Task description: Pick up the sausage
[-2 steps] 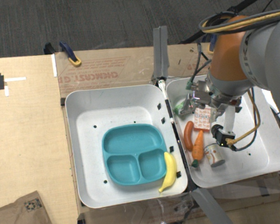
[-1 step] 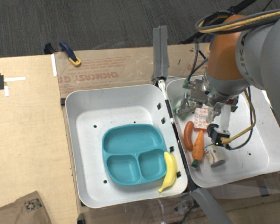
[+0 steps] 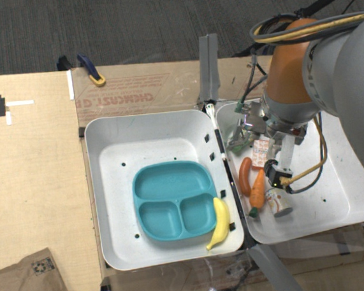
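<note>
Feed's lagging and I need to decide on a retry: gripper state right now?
Gripper: cannot be told from this angle. The sausage lies on the floor of the right bin, beside the carrot.

A robotics test lab: a bare plywood table (image 3: 32,188) carries the white left bin (image 3: 112,180); behind it lie a clamp (image 3: 90,66) and grey carpet (image 3: 93,22), beside it an industrial arm (image 3: 347,62) trailing cables (image 3: 299,28).

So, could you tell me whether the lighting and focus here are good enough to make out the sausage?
Camera view: the light is even and soft, with no hard glare, though the white right bin is bright; the arm casts only a faint shadow on it and looks slightly soft itself; the sausage and the carrot beside it are sharp enough to tell apart.
</note>
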